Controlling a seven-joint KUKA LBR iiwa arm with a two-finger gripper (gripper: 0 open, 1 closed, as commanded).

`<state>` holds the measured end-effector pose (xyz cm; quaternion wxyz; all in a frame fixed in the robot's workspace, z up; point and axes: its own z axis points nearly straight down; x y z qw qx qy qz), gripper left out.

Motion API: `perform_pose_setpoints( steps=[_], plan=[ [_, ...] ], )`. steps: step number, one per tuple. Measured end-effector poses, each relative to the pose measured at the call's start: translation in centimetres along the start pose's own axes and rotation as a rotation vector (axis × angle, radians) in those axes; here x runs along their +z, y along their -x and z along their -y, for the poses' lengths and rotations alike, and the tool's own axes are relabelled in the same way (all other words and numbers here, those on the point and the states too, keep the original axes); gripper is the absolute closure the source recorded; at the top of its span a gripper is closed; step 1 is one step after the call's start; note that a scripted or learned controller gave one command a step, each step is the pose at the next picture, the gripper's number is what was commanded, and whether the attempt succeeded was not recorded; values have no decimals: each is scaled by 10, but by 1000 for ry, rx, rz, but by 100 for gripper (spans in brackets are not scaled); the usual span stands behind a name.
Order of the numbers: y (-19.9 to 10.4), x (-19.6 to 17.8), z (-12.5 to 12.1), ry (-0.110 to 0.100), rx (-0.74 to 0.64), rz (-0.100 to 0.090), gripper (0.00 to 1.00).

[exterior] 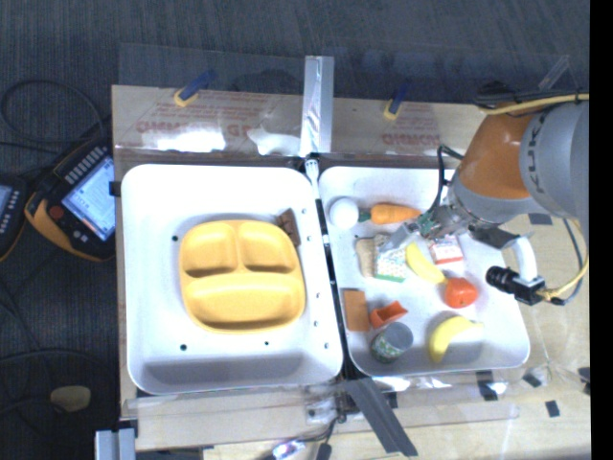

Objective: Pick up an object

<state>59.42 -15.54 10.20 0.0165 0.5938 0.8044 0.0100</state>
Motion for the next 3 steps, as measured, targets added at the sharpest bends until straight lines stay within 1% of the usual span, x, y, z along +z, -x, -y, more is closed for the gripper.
perform_pose_setpoints(
  steps=[1, 2, 3],
  plan=[
    [36, -1, 29, 1, 68, -5, 0],
    [38, -8, 30, -1, 68, 2, 100],
    [-11, -121, -24, -35, -68, -15, 100]
  ],
)
